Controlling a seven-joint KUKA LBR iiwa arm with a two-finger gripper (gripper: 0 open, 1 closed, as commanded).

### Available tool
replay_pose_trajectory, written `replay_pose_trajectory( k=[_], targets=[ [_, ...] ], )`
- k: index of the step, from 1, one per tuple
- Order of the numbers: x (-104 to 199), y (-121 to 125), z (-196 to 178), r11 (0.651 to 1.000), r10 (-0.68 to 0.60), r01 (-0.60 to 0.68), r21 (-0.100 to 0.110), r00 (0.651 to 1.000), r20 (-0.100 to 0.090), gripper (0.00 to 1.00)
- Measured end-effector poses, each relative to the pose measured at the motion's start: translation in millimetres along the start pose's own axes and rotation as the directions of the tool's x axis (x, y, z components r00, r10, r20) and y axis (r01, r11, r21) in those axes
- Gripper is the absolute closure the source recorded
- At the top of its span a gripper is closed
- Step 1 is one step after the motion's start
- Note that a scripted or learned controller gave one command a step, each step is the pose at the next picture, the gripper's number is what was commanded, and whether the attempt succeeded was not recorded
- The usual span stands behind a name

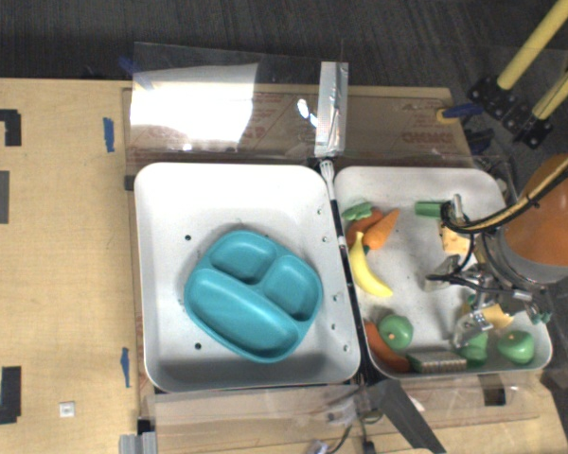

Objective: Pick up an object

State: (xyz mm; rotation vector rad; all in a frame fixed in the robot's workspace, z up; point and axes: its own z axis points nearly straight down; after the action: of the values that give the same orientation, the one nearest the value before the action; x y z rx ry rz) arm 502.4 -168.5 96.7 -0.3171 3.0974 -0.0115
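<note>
Glossy teal tray (pixel 254 294), seemingly plastic, smooth white bins (pixel 161 253)

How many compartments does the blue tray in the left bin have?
3. The blue tray has one long compartment along its lower left side and two smaller ones, at its top and right. All are in plain sight.

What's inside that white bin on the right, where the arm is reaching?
The right white bin holds a yellow toy banana, an orange toy carrot and round green toy fruits. The gripper and its cables cover whatever lies beneath them.
</note>
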Motion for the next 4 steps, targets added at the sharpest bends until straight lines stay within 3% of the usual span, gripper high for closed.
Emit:
replay_pose_trajectory(
  k=[1, 2, 3, 4],
  targets=[
    [0.1, 0.4, -5.7, 1.0, 0.002, -0.002, 0.0, 1.0, 0.001, 1.0],
    [-20.9, 29.2, -114.9, 0.999, 0.037, -0.037, -0.004, 0.999, -0.011, 1.0],
    [-52.5, 79.2, -140.4, 0.992, -0.122, 0.122, -0.011, 0.992, -0.016, 1.0],
    [-68.3, 111.7, -146.8, 0.994, -0.105, 0.104, -0.012, 0.994, -0.017, 1.0]
  ],
)
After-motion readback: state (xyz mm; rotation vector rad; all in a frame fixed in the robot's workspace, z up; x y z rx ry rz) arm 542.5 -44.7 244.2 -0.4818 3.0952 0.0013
